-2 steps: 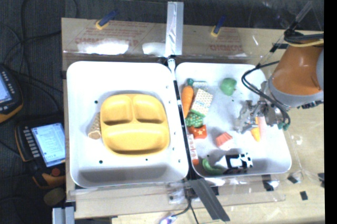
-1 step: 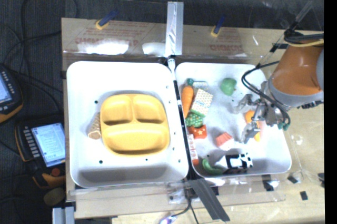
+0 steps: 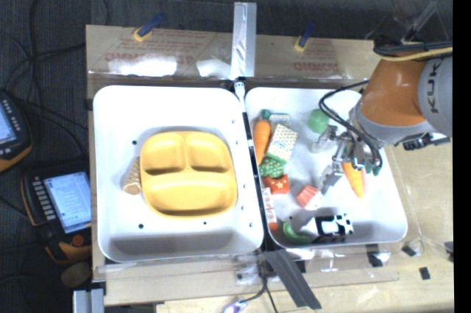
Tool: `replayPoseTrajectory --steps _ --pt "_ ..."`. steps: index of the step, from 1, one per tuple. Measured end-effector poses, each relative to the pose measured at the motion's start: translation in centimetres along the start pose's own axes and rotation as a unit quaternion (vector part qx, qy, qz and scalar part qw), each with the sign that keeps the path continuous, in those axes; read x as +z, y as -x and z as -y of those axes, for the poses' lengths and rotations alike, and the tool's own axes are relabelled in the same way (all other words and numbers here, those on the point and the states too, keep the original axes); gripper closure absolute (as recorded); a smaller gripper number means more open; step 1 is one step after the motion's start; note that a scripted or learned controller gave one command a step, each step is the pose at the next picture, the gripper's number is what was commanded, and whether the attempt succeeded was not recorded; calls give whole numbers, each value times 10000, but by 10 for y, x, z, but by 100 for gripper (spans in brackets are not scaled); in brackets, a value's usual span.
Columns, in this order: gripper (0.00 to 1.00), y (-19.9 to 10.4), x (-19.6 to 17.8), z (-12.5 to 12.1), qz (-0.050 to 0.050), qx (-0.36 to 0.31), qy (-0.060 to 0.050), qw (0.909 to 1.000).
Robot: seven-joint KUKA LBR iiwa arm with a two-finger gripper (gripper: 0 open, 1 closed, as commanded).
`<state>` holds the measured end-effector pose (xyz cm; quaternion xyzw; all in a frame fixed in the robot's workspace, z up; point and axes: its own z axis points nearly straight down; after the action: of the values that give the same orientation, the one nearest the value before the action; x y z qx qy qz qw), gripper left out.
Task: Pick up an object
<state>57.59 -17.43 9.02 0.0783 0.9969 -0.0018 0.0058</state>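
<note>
- Overhead, we look down on two shallow white bins set side by side: the left bin (image 3: 110, 157) and the right bin (image 3: 390, 208), which share a central divider.
- We find a yellow divided tray (image 3: 188, 171) resting in the left bin, with a tan cone-shaped item (image 3: 132, 177) touching its left edge.
- We see the grey arm (image 3: 401, 94), with its orange band, reaching in from the right and over the right bin.
- We place the gripper (image 3: 346, 164) low over the right half of the right bin; its fingers (image 3: 331, 175) point down and to the left, and whether they are spread or closed we cannot tell.
- We note a small orange carrot-like piece (image 3: 356, 180) just beside the fingers on their right; whether it sits between them is unclear.
- We note a pale green round object (image 3: 318, 121) up and to the left of the gripper, and a small salmon-pink block (image 3: 307, 194) just below and left of it.
- Along the divider we identify an orange toy carrot (image 3: 261, 141), a pale printed box (image 3: 282, 141) touching its right side, and a green and red piece (image 3: 273, 169) below these.
- Near the front wall we see a black-and-white toy (image 3: 333, 225) beside a curved green item (image 3: 292, 232).
</note>
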Motion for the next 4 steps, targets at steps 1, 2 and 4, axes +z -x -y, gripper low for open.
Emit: replayPoseTrajectory --steps 1,2,4 --pt "0 -47 -1 51 22 -532 -4 9986" --pt "100 -45 -12 50 42 -537 -10 9985" --pt "0 -18 0 40 -18 -850 -9 9964"
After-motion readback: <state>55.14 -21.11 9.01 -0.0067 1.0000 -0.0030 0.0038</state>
